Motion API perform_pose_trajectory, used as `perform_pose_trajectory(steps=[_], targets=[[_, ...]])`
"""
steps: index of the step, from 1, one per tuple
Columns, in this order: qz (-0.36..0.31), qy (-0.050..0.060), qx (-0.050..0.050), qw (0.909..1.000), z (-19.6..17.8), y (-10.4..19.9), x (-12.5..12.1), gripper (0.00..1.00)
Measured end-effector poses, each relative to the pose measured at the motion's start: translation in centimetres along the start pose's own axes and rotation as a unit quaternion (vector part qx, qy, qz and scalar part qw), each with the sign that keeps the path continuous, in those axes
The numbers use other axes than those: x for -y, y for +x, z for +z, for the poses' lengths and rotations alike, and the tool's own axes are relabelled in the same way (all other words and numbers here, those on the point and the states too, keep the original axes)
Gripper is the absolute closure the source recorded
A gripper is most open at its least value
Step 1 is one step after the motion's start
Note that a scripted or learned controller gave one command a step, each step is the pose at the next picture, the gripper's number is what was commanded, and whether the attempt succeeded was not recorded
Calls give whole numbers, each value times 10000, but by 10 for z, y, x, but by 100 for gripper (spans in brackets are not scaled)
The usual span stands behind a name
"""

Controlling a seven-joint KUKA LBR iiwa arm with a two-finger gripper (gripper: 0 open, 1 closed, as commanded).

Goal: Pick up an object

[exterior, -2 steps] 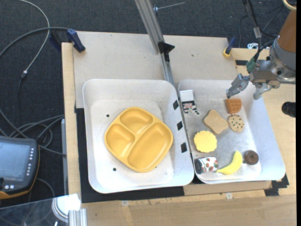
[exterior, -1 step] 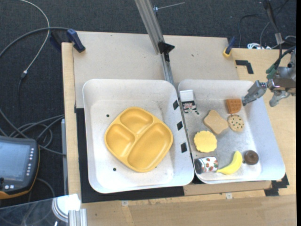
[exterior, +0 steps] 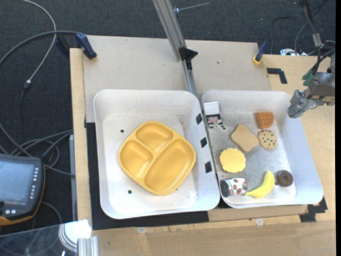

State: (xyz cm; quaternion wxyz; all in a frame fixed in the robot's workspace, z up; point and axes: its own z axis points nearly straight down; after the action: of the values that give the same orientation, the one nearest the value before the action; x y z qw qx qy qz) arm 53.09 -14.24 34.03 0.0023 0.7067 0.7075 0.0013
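Grey and compact, the end effector (exterior: 298, 106) sits at the right edge of the frame, over the upper right rim of the right-hand shallow white bin (exterior: 311, 161); whether it is spread or closed cannot be told at this size, and nothing is seen in its hold.

All the candidate objects lie in that right bin, below and to the left of the end effector. Nearest is a small orange waffle-textured square (exterior: 264, 119), just left of it and slightly lower. Beneath that sit a round chocolate-chip cookie (exterior: 267, 139) and a tan slice of toy bread (exterior: 244, 138), close together. Further down are a yellow scalloped disc (exterior: 233, 160), a yellow toy banana (exterior: 262, 185) with its long axis running diagonally from lower left to upper right, a dark brown doughnut (exterior: 284, 178) just beside the banana's upper end, and a small red-and-white can (exterior: 234, 186) lying on its side. A white printed carton (exterior: 212, 114) rests in the bin's upper left corner.

The left bin (exterior: 106, 143) holds a yellow three-compartment plastic plate (exterior: 157, 157), well apart from the end effector. Judging by this layout, a short move down and left would reach the waffle square first
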Motion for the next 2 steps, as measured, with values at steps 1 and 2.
perform_pose_trajectory(steps=[1, 2], targets=[[-4, 66, -21, 10000, 76, 6, -35, 100], [-9, 8, -5, 10000, 60, 16, -43, 100]])
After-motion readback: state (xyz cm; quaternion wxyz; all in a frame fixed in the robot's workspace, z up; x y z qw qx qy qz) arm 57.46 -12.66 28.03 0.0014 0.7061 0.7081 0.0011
